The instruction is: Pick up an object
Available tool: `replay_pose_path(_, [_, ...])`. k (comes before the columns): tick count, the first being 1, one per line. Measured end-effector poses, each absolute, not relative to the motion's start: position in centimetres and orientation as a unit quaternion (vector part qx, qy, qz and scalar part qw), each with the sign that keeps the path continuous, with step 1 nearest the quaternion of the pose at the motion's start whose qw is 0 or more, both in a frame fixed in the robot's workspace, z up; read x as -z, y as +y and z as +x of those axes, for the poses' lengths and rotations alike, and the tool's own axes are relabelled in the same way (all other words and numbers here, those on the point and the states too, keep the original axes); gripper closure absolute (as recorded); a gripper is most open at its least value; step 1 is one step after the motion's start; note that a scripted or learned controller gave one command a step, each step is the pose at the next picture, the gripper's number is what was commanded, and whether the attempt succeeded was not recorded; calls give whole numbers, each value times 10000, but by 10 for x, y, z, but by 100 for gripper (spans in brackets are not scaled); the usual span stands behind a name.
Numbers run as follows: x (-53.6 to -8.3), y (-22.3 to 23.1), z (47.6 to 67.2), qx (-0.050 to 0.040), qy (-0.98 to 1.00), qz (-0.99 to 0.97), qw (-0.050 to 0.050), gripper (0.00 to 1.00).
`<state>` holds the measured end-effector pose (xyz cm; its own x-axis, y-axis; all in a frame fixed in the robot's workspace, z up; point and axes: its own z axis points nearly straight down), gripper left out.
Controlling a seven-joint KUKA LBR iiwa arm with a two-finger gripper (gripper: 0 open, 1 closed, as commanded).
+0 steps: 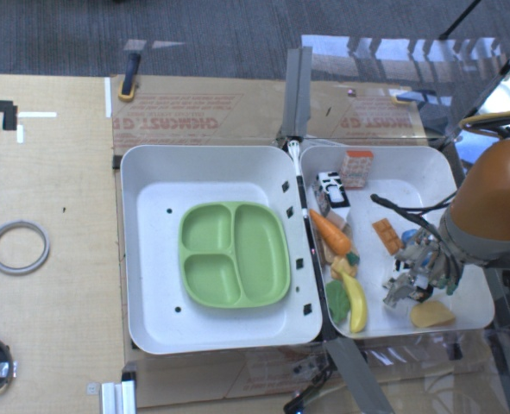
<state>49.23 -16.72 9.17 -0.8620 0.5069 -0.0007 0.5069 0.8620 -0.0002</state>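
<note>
The right bin (444, 172) holds several toy foods: an orange carrot (332, 232), a yellow banana (355, 304), a green piece (336, 298), an orange block (387, 233), a red and white box (356, 167), a black and white item (330, 189) and a pale yellow piece (431, 315). My gripper (407, 279) hangs low over the right part of this bin, just above and left of the pale yellow piece. Its fingers are too cluttered by cables to read. I see nothing clearly between them.
The left bin (142, 257) carries a green divided plate (236, 254). A grey divider post (296, 93) stands between the bins at the back. A tape ring (15, 247) lies on the wooden bench at left. The arm's orange band (496, 192) looms over the right bin's edge.
</note>
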Motion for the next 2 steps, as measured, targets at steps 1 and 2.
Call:
replay_pose_path(1, [-92,-139,573,0,9572,2893,16,0])
replay_pose_path(2, [-92,-211,531,2,9546,2979,9,0])
